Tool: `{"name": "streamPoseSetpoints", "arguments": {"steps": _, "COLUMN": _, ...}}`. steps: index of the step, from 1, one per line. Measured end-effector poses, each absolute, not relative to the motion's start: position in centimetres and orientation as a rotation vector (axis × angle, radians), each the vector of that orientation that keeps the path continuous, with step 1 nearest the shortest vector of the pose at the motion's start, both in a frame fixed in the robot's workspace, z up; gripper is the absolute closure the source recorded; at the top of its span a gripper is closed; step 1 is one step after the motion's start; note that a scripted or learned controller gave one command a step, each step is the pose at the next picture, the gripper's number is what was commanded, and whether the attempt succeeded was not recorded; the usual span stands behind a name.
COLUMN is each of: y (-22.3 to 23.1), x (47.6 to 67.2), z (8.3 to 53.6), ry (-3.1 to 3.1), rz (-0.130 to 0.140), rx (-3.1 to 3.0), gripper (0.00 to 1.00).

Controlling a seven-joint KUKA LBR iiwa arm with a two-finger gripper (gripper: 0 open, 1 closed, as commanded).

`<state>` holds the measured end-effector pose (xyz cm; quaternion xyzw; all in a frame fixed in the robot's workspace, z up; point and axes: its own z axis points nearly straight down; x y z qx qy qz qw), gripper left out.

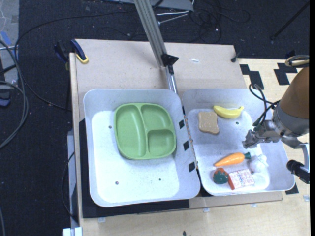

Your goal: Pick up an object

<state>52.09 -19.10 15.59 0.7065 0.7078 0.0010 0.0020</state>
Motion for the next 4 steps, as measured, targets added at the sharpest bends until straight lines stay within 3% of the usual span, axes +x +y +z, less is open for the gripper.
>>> {"name": "streamPoseSetpoints", "arguments": {"steps": 1, "y": -19.1, "x": 52.2, "z": 20.9, "ry": 2.219, "rz": 0.004, "rx": 2.214, "gripper": 1.0}}
{"name": "streamPoseSetpoints", "arguments": {"steps": 2, "y": -14.6, "x": 55.3, "z": 21.8, "ry": 2.228, "rz": 0.005, "rx": 2.211, "gripper": 1.0}}
{"name": "streamPoseSetpoints", "arguments": {"steps": 4, "y": -4.4, "x": 58.5, "z": 22.5, "ry": 2.227, "rz": 0.003, "rx": 2.214, "gripper": 1.0}}
